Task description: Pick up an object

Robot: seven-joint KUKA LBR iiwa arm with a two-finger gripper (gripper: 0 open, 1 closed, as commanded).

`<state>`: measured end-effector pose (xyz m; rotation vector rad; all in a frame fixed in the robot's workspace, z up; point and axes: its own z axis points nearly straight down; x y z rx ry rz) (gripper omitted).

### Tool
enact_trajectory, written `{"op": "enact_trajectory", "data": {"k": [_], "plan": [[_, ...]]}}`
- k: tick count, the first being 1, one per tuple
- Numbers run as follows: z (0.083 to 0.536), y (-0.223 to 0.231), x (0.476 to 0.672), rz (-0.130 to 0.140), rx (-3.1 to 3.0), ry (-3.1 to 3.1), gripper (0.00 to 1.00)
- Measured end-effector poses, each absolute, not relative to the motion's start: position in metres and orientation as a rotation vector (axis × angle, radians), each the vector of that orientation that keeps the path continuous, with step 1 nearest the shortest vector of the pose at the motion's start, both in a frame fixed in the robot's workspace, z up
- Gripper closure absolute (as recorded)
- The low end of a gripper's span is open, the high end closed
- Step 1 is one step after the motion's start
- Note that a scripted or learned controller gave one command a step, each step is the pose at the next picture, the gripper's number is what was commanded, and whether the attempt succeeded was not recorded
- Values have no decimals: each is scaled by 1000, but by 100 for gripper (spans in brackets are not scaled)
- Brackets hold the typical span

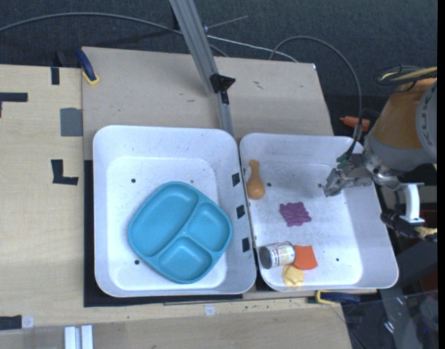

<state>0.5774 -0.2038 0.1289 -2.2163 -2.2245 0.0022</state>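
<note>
My gripper (333, 186) hangs over the right bin (368, 267), near its right wall, with nothing visibly between its fingers. Left of it and a little lower lies a purple lumpy object (295, 213) on the bin floor. An orange-tan pear-shaped piece (256, 181) rests by the bin's left wall. At the front left of that bin a small metal can (278, 255) lies on its side, touching an orange block (305, 257) and a yellow piece (293, 275).
The left bin (106, 195) holds a blue divided plate (180, 230). A grey pole (197, 42) slants in from the top toward the seam between the bins. Cables run over the dark floor behind the bench.
</note>
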Motion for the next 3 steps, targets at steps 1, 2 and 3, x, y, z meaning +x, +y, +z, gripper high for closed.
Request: {"op": "enact_trajectory", "data": {"k": [1, 2, 3], "plan": [[191, -199, 580, -4, -2222, -2228, 100], [215, -198, 581, -1, -2220, -2225, 100], [227, -146, 590, -3, -2213, -2229, 100]]}}
